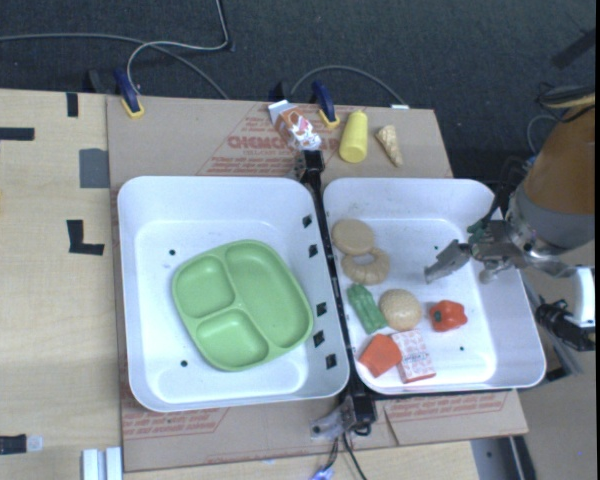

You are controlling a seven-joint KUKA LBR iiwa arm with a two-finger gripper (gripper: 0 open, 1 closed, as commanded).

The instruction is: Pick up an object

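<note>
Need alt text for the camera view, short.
The grey arm's hand hovers over the right white bin of small toy foods, near a red toy pepper. The left white bin holds a green three-compartment plastic tray.

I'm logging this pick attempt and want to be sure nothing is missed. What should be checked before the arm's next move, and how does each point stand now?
1. Claw is over the right white bin, which holds the objects: ok.
2. Claw carries nothing yet: cannot tell; nothing is seen between its fingers, but the view is too small to be sure.
3. A target stands free: ok; the red pepper-shaped toy lies apart from its neighbours, just below the claw.
4. Crowded items avoided: not ok for the round tan bun, which touches the beige ring-shaped pastry.
5. Green three-compartment plate in the left white bin lies away from the claw: ok.
</note>
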